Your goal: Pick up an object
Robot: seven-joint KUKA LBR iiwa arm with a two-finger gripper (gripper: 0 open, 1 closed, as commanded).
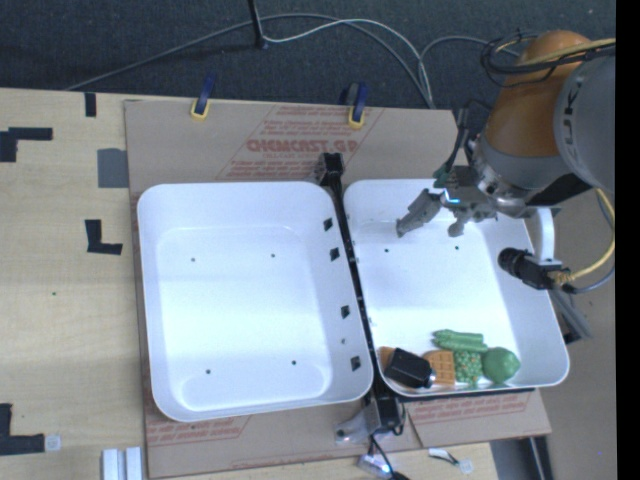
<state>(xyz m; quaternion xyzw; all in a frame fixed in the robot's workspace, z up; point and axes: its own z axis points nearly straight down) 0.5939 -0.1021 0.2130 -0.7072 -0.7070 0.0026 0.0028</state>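
My gripper (433, 221) hangs over the far part of the right bin (420, 278), its two grey fingers spread open with nothing between them. The objects lie in a cluster at the near edge of that bin, well below the gripper: a black block (408, 368), an orange textured piece (440, 366), a green knobbly pod (458, 340) and a green ball (500, 364).
The left bin (240, 298) sits beside the right one, with a black divider (345, 268) between them. Both rest on a cardboard sheet (290, 143) held by clamps (204, 98). Cables (330, 28) run behind the bench.
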